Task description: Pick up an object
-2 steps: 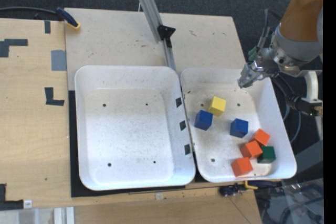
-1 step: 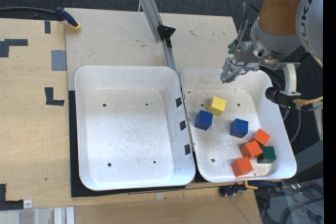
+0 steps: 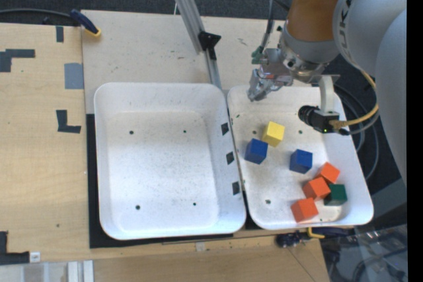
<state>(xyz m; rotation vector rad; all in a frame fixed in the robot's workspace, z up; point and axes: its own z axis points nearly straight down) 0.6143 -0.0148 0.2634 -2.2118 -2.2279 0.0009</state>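
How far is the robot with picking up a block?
Nothing looks done yet. The gripper hangs over the back rim of the right bin with no block between its fingers. All blocks lie in that bin, the yellow block nearest. Left: descend, close on one, and lift.

The hand (image 3: 259, 90) hangs over the right bin's (image 3: 254, 208) far corner, apart from the yellow cube (image 3: 273, 133).

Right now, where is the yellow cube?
The yellow cube lies in the right bin, toward its far end, just beyond a blue cube and below the pincer.
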